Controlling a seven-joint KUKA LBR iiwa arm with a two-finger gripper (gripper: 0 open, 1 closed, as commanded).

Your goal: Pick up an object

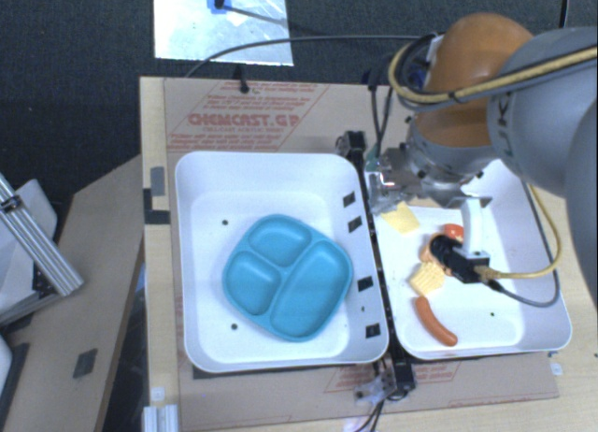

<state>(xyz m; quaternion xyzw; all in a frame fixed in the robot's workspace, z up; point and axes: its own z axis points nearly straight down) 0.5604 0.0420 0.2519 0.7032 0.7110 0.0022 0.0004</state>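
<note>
The right bin (523,327) holds several toy foods. A pale yellow cheese wedge (403,221) lies near its left wall. A yellow ridged cracker (427,279) lies lower down, and an orange-red sausage (436,321) lies near the front. A small red-orange piece (452,231) shows beside the wrist bracket. My gripper (385,185) hangs over the bin's back left corner, just above and left of the cheese wedge. Nothing is visibly held.
The left bin (210,196) holds a blue divided plate (287,277). A ridge with black clips (363,252) separates the two bins. The bulky grey arm with its orange band (476,56) covers the right bin's back part. A silver sheet (220,9) lies beyond the bench.
</note>
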